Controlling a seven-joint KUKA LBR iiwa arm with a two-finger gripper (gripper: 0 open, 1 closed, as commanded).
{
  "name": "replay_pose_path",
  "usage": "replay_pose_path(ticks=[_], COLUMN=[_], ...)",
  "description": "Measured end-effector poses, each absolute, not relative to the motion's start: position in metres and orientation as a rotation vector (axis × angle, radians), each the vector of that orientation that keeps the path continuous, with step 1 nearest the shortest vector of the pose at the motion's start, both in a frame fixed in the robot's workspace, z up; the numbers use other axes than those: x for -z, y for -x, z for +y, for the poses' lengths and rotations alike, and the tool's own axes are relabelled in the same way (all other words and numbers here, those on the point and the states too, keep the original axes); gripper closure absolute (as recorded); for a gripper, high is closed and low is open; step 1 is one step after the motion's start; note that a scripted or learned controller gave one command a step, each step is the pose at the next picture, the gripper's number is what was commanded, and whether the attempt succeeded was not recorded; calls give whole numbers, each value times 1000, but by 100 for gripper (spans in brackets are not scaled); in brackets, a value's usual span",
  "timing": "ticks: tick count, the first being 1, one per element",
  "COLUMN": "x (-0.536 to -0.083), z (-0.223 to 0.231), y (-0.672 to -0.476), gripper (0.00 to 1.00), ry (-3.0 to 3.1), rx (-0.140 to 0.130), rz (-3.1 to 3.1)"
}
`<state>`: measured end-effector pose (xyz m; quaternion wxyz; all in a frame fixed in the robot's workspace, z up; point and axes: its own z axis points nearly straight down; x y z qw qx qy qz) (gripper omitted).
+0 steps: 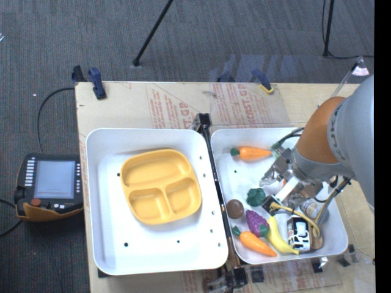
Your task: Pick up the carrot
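Observation:
Two carrots lie in the right bin (342, 237). One carrot (253, 153), orange with a green top pointing left, rests near the bin's far edge. The other carrot (257, 243) lies at the near edge, beside a banana (278, 235). My gripper (273, 179) hangs over the middle of the right bin, below and to the right of the far carrot and just above-right of a green broccoli (256, 196). Nothing shows between its fingers from this angle.
A purple grape bunch (257, 223) and a brown round piece (234, 209) sit between the broccoli and the near carrot. The left bin (104, 237) holds a yellow divided plate (160, 185). A dark rail (211, 163) separates the bins.

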<state>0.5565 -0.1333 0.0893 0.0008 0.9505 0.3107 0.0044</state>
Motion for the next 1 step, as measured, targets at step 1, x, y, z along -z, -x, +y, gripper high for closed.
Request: replay_pose_path(ticks=[1], x=[-122], z=[-125], y=[-630], gripper=[0], ry=[-3040], rx=[2], rz=[810])
